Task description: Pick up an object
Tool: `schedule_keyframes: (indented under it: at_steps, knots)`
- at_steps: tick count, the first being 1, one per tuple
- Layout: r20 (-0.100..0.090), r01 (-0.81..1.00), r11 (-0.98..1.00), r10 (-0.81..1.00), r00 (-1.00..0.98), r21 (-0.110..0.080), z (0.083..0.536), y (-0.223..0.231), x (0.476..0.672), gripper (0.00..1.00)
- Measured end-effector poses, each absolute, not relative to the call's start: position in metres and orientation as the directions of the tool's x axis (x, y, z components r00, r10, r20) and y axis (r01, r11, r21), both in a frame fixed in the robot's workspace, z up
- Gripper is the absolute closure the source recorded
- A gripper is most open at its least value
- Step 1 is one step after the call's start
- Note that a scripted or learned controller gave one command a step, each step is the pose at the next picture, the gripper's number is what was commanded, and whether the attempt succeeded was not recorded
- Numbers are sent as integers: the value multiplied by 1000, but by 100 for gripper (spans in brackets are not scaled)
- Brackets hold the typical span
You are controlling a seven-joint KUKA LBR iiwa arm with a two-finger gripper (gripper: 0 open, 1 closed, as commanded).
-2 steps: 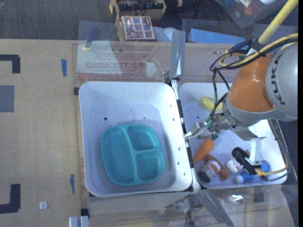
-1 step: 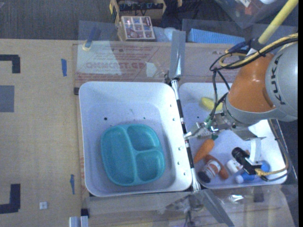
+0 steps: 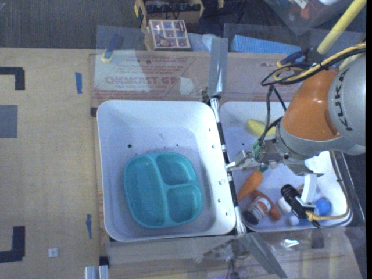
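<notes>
I have the arm (image 3: 317, 112) reaching in from the right; its orange band sits above the right bin (image 3: 235, 133). The gripper (image 3: 249, 163) hangs low over the left half of that bin, close to the wall it shares with the left bin (image 3: 151, 127). I cannot tell whether the gripper is wide, narrow or closed on anything, because the wrist covers most of it from this angle.

Objects in the right bin, noted in turn:
- A carrot (image 3: 251, 183) lies tilted on the floor just below the gripper in the view; I cannot tell whether the two touch.
- A bottle (image 3: 261, 205) lies on its side near the front wall, just beside the lower end of the carrot; it has an orange label and a dark cap pointing to the front left.
- A blue ball (image 3: 322, 205) rests toward the front right corner, apart from the bottle.
- A yellow item (image 3: 256, 127) lies toward the back of the bin; it is partly hidden by the arm and cables, so I cannot make out its whole shape.

In the left bin a teal tray (image 3: 163, 190) lies flat in the front half, turned slightly askew. It has three compartments: one long one on the left and two smaller ones on the right. It is well apart from the gripper, with the bin wall between them.
</notes>
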State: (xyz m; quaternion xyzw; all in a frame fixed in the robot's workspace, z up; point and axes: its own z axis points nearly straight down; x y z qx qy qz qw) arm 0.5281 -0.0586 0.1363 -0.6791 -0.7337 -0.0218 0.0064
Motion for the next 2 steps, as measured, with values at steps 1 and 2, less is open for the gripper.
schedule_keyframes:
  at_steps: [1,2]
  knots:
    - [45,991,134,990,-135,25,133,-64,535,0]
    - [56,991,131,990,-131,10,129,-70,542,0]
